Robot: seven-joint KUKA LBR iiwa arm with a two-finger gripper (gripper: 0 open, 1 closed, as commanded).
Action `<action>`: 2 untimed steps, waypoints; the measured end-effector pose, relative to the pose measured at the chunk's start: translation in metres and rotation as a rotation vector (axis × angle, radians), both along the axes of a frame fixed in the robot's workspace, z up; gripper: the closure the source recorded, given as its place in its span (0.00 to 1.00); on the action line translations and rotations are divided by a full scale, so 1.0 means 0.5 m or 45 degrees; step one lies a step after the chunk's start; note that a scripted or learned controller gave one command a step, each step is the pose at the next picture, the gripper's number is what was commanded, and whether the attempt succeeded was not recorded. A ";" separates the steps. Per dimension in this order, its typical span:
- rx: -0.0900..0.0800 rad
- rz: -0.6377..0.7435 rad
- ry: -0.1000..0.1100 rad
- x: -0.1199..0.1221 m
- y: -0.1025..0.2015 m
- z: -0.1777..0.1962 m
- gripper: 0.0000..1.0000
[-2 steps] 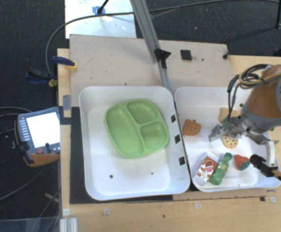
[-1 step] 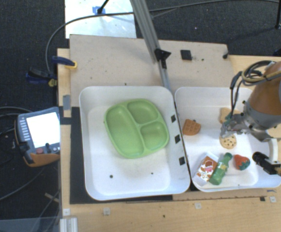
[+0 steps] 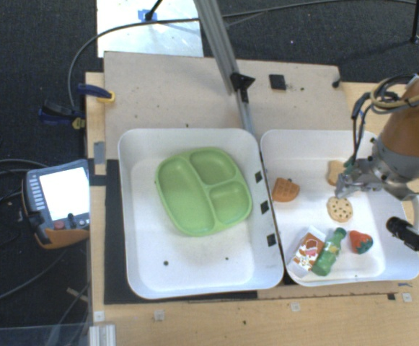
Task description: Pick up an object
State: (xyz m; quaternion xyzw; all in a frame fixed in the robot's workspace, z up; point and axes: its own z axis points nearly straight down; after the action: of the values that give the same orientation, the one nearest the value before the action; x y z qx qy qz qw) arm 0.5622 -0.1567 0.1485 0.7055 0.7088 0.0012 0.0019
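right now gripper (image 3: 344,187) hovers just above the cookie (image 3: 339,209) in the right bin (image 3: 296,150) (finger state: can't tell), cookie toward the bin's front edge.

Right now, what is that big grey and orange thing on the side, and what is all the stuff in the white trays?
That grey and orange thing is a robot arm. The camera sits above the bench and looks down, and the arm reaches in from the picture's right. At its end is a two-finger gripper, like a small hand, for picking things up. I can't tell if it is open or shut, and I see nothing held in it.

Two shallow white bins sit side by side. The left bin holds a light green plastic plate with three sections. The right bin holds toy food: a brown waffle piece, a round tan cookie with dark chips, a small green bottle, a red and white carton, and a red strawberry-like toy. The gripper hovers just above the cookie.
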 end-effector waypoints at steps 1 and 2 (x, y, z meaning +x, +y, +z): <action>-0.002 -0.001 -0.004 0.001 -0.021 0.116 1.00; -0.001 0.001 -0.001 0.003 -0.021 0.203 1.00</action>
State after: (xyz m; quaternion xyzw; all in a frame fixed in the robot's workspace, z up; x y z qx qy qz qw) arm 0.5639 -0.1672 0.2500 0.7053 0.7089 0.0014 0.0024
